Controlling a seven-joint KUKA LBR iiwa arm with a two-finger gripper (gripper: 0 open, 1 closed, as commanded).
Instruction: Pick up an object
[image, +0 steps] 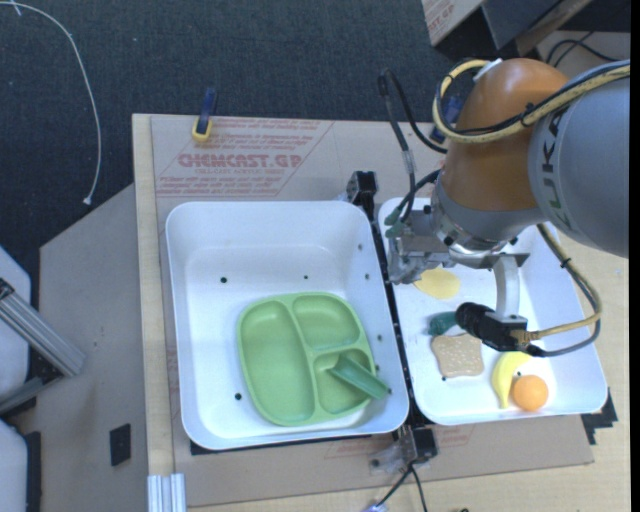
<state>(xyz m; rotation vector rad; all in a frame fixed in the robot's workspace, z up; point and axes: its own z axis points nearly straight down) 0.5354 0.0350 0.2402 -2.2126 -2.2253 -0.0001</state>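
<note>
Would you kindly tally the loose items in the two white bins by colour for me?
Green: 3 - divided plate, block, small teal piece
Yellow: 2 - banana, flat piece
Orange: 1 - orange
Tan: 1 - toast
Total: 7

Robotics laboratory test cell. An industrial arm (540, 150) with exposed cabling stands over two white bins (190, 300) clamped to a tabletop (160, 200) covered by a protective sheet printed "CHEMCAST GP" (240, 160); loose wire (70, 60) trails across dark carpet (250, 50), beside cardboard boxes (450, 15).
</note>
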